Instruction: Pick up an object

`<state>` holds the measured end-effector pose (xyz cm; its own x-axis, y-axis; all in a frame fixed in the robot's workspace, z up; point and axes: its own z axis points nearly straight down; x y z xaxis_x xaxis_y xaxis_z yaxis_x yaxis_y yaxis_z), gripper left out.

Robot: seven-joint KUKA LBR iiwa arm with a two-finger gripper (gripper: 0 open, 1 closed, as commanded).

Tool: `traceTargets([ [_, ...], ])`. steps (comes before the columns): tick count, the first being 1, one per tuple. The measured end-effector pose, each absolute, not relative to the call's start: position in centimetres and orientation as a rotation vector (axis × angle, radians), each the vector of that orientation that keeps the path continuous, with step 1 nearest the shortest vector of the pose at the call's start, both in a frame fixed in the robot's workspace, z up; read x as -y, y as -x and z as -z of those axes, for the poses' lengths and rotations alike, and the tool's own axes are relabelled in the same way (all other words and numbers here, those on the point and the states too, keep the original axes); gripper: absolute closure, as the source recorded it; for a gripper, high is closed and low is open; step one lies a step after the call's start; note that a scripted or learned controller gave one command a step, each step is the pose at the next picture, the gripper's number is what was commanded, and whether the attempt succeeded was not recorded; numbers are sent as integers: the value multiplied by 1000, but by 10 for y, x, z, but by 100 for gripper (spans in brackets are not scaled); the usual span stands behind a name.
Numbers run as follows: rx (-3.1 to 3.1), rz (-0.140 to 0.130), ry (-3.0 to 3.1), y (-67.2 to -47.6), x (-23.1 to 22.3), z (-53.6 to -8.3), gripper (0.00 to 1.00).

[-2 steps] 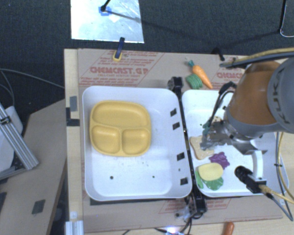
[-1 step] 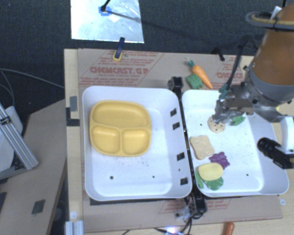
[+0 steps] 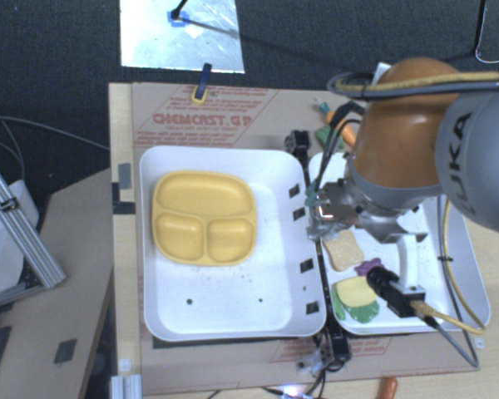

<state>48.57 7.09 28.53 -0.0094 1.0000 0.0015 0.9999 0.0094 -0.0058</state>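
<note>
Bench contents, as seen from above and slightly aslant:

1. Left shallow white bin [image 3: 191, 316]. It holds one yellow plastic plate with three compartments [image 3: 205, 217], lying flat in the far-left part of the bin. The floor around it is bare apart from a few dark specks.

2. Right shallow white bin [image 3: 466, 273], touching the first along its inner wall. Much of it is hidden beneath the grey arm with an orange band [image 3: 399, 131], which reaches in from the right.
 - Tan, flat piece shaped like a bread slice [image 3: 343, 249], near the inner wall and just on the near side of the gripper.
 - Small purple item [image 3: 368, 266], just beside the tan piece; its shape is too small to make out.
 - Rounded yellow-and-green item [image 3: 356, 299], in the near-left corner.
 - Orange and green bits [image 3: 328, 132] at the far-left corner, partly hidden by cables.

3. Gripper [image 3: 331, 208], low over the right bin at its inner wall. The wrist covers it, so I cannot tell how far open it is or whether it has hold of anything.

4. Brown cardboard sheet with red lettering [image 3: 208, 119], under both bins.

5. Blue-and-yellow stick-shaped item [image 3: 202, 83], on the far edge of the cardboard.

6. Square silver foil sheet [image 3: 183, 23], on the dark floor beyond the bench.
</note>
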Motion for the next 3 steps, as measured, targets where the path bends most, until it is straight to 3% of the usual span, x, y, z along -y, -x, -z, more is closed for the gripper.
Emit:
traceTargets([
  [1, 2232, 8, 2214, -487, -102, -325, 100],
  [2, 2232, 10, 2215, -525, -140, -349, 100],
  [3, 2229, 4, 2215, -485, -135, -374, 100],
])
